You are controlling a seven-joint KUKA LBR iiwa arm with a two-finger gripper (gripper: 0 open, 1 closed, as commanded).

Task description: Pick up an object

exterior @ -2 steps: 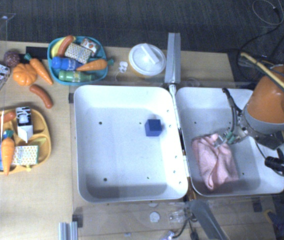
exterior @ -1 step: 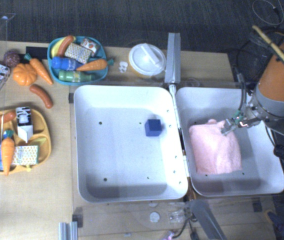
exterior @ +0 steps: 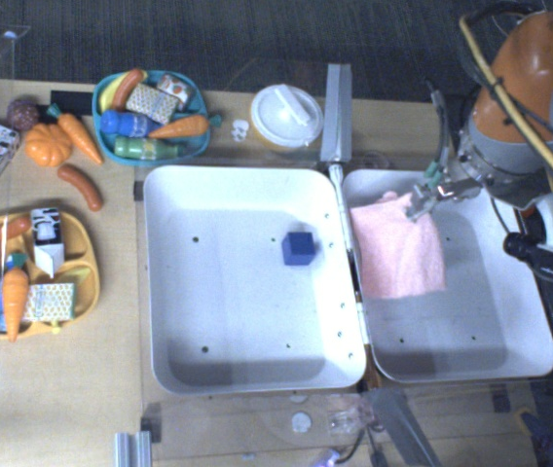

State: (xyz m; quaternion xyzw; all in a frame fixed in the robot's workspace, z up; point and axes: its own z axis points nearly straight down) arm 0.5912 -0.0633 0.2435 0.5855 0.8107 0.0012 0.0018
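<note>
A pink cloth lies in the left half of the right bin, against the wall shared with the left bin. My gripper is down at the cloth's upper right corner, touching or just above it; the grip itself is too small and dark to read. A small blue cube sits alone near the middle of the left bin, well left of the gripper.
A white lidded bowl stands behind the bins. On the bench at left are a blue basket of toy food, a yellow tray of toy food, a pumpkin and a sausage. The arm's orange band and cables fill the upper right.
</note>
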